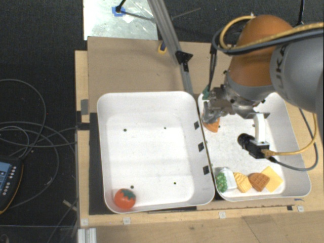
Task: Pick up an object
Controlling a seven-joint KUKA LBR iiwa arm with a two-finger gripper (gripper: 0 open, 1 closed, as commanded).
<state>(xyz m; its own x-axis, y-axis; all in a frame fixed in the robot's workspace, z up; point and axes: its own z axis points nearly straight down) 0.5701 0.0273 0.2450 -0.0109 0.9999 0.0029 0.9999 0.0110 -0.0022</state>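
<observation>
My gripper (211, 119) hangs over the left side of the right bin (299, 185), close to the wall between the two bins. A small orange object (212, 127) shows between the fingertips, and the fingers are shut on it. It seems to sit just above the bin floor. The orange wrist band and the grey arm hide the far part of this bin.
A red tomato (124, 198) lies in the near left corner of the left bin (147, 96). Along the right bin's near edge lie a green and white item (223, 178), a yellow pastry (242, 182), a brown waffle (258, 181) and a yellow cheese wedge (273, 178). A slanted metal pole (169, 32) crosses behind the bins.
</observation>
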